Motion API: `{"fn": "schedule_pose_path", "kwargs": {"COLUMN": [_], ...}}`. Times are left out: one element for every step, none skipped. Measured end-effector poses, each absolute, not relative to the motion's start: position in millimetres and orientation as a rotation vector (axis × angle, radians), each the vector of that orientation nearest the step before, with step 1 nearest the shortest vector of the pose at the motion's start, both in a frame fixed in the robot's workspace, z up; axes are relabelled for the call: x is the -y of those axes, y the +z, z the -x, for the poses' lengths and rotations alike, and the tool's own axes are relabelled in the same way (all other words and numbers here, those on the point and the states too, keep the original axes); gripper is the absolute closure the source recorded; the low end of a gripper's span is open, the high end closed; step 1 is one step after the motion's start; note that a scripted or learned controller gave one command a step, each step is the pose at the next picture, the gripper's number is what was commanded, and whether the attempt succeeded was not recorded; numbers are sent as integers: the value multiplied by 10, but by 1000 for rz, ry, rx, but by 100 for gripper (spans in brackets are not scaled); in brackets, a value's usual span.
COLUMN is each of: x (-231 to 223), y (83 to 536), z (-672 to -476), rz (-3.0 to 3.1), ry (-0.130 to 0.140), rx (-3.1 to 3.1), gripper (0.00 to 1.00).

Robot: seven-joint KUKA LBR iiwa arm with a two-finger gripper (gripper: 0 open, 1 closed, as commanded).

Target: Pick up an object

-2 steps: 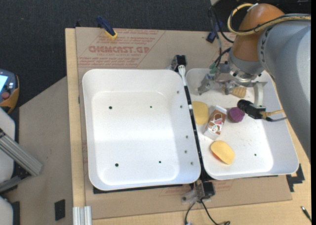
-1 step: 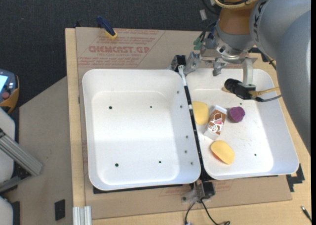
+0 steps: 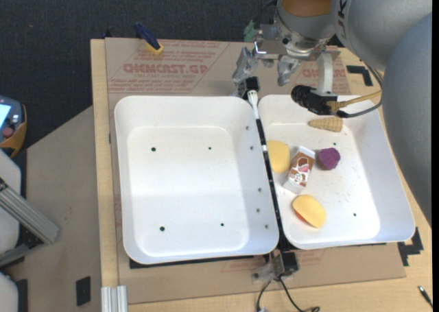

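The arm [image 3: 384, 2] hides the right bin's [image 3: 363, 173] far corner. The hand [image 3: 265, 70] is spread, gripping nothing. In that bin, nearer than the hand: cone [image 3: 326, 124], purple lump [image 3: 329, 158], packet [image 3: 300, 169], yellow disc [image 3: 278, 156], yellow lump [image 3: 309, 210].

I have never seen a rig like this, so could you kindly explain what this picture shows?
The grey and orange machine is a robot arm, and its two-finger hand does the grasping. A single camera above the bench looks down at a slant on two white bins. The right bin holds a cone, a purple lump, a carton, a pale yellow piece and an orange-yellow piece. The left bin sits beside it. The hand hangs open above the bins' far edge, holding nothing.
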State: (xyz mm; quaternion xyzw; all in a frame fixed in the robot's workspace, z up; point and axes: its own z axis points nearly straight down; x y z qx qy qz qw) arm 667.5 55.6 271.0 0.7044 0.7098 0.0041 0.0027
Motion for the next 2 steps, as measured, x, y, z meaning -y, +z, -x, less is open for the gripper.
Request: {"fn": "schedule_pose_path", "kwargs": {"x": [-957,-2000], "y": [1529,802], "z": [-6642,-6640], "rz": [-2223,-2214], "ry": [-11,0], "rx": [-2231,-2235], "gripper": [0,0]}}
